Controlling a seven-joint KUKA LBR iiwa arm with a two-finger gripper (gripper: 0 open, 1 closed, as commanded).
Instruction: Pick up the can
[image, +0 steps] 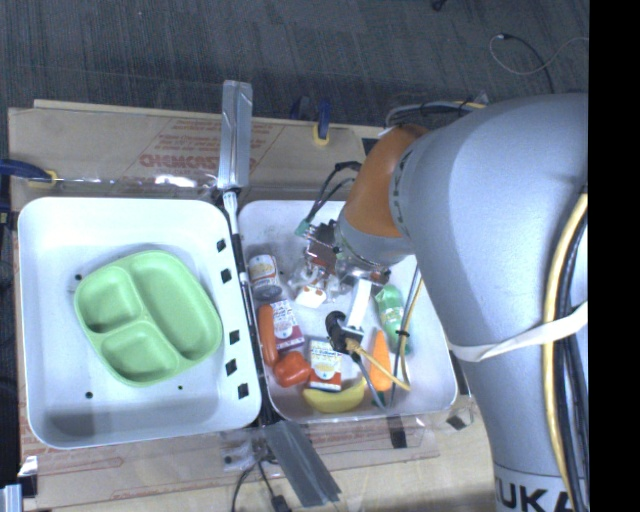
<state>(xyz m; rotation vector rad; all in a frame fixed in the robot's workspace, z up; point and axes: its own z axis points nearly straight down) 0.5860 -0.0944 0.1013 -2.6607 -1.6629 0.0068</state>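
Grey and bulky, the robot arm (500, 230) takes up the right side of the view, its orange band bent over the far right part of the right white bin (432, 385). Below the band, the gripper (325, 262) hangs over the far middle of that bin; the wrist hides it too much to tell whether it is released or clenched, and nothing shows in its grasp.

At the bin's near edge lies a yellow banana (335, 399). Touching the banana's far side are a red round fruit (291, 370) and a small printed carton (325, 364). A long orange carrot-like piece (267, 336) lies along the left wall, with a small red and white packet (286, 324) just beside it. A second orange carrot-shaped piece (380, 362) lies near the right wall, and a green plastic bottle (389, 308) sits just beyond it.

Against the left wall, toward the far edge, sits the small silver can with a printed label (263, 271), apart from the gripper and to its left. A small white object (310, 296) lies between them, nearer the middle.

On the floor of the left white bin (50, 230) rests a pale green divided plastic plate (148, 317).
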